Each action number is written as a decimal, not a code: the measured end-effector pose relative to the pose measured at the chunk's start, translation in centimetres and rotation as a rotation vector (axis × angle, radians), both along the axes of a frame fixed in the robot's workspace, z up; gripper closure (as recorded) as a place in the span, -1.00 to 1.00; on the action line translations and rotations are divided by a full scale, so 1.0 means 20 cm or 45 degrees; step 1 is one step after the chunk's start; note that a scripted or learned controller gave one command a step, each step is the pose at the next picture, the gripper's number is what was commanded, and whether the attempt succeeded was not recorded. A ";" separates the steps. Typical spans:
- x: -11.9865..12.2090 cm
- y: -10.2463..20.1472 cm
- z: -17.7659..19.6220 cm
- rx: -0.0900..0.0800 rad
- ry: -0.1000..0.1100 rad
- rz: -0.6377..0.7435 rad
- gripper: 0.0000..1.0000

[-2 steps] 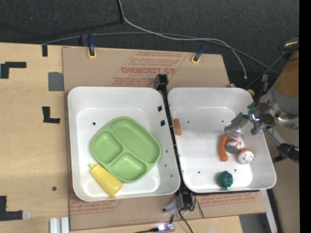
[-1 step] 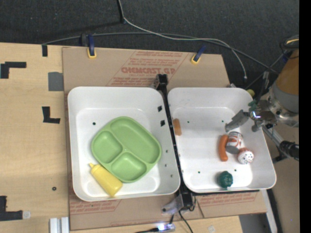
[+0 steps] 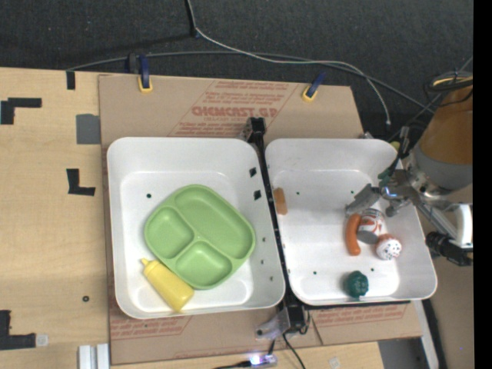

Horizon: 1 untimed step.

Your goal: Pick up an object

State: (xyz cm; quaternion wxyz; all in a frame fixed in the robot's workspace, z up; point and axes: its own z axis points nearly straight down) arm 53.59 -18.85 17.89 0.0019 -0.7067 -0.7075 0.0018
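My gripper (image 3: 377,206) hangs over the right bin (image 3: 323,156), near its right side, with its fingers spread open and nothing between them. Just below it lie a small white and red can (image 3: 372,228) and an orange sausage (image 3: 352,235), side by side. A white ball with red dots (image 3: 390,248) rests to the right of the can. Near the front wall of the bin sits a dark green round object (image 3: 356,284). A small orange piece (image 3: 280,201) lies against the bin's left wall.
The left bin (image 3: 123,167) holds a green divided plate (image 3: 200,237) and a yellow bottle (image 3: 166,284) at its front left. The arm, with its orange band (image 3: 452,133), comes in over the right bin's right rim. Cables run along the back.
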 end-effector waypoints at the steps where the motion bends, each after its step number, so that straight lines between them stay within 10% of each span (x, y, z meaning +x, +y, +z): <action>1: -0.05 0.00 -0.24 -0.005 -0.007 -0.001 -1.00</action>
